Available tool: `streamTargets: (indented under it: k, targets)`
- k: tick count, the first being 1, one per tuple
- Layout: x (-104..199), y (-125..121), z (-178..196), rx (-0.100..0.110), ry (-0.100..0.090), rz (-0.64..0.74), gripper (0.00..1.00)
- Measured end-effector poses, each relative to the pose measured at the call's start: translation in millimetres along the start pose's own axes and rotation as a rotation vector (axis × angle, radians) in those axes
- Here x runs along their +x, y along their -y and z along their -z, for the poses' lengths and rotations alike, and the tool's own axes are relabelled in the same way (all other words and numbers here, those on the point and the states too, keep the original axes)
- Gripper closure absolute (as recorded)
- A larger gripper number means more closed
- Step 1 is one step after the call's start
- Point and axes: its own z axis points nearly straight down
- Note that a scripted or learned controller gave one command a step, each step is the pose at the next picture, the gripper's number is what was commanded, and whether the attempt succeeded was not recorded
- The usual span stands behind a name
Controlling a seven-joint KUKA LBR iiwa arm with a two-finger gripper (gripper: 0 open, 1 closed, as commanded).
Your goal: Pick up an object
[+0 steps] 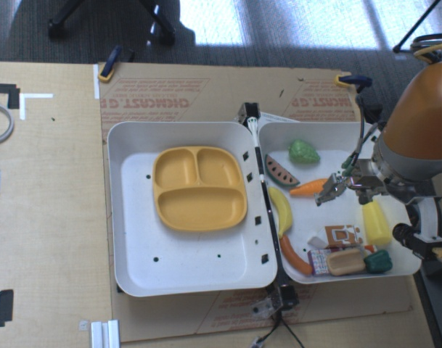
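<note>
Orange tapered carrot (pixel 308 188) lies beside the fingers (pixel 328 191); their spread is unreadable

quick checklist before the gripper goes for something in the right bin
1. Gripper over the right bin: ok, it hangs beside the carrot.
2. Nothing held between the fingers yet: cannot tell, too small to see.
3. Carrot free of neighbours: not ok, the watermelon slice and the banana lie close by.
4. Open targets elsewhere: ok, the green lettuce piece sits apart.
5. Crowded front corner: not ok, the bread, the hot dog and the small carton bunch together.
6. Yellow divided plate in the left bin: ok, out of the way.
</note>
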Motion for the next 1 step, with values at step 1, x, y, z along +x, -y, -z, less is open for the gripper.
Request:
streamTargets:
  k: [1]
  targets:
    - [-6.8,-44.9,-72.0,0.001,0.000,-0.099,0.00]
